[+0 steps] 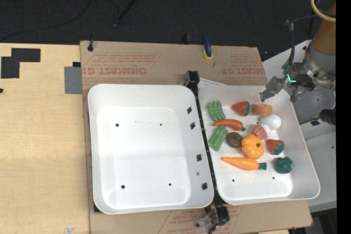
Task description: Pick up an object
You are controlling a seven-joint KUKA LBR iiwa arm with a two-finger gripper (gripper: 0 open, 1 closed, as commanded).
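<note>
White plastic makes two bins; the right bin [307, 183] holds about eleven toy foods, among them one orange pumpkin [252, 146], one carrot [241, 163] and two green pieces. The pincer [281, 85] hovers open just beyond this bin's far right corner, gripping nothing. The approach is in hand; next it probably must descend over one toy.

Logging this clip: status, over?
Hand above the right bin's far right corner, nothing seen in it. Toy food piled in that bin, carrot nearest the front, none lifted. Nothing in the way.
</note>
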